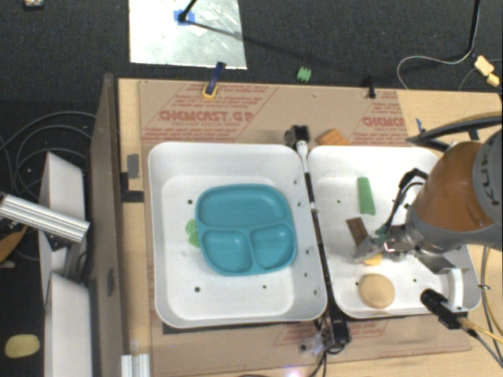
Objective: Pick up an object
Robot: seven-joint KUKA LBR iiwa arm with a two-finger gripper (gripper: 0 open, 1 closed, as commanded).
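Observation:
My gripper [368, 250] reaches into the right bin [338, 171] from the right and is low over the bin floor near its middle. A small dark brown block [357, 229] lies right at the gripper's tip, touching or nearly touching it; I cannot tell if it is gripped. A green stick [365, 195] lies a little farther back in the same bin. A round tan object [376, 290] rests near the bin's front edge, just in front of the gripper.
The left bin [169, 289] holds a teal divided plate [245, 228] with a small green thing [191, 228] peeking out at its left edge. An orange block [332, 137] lies on the cardboard behind the bins. The arm's bulk covers the right bin's right side.

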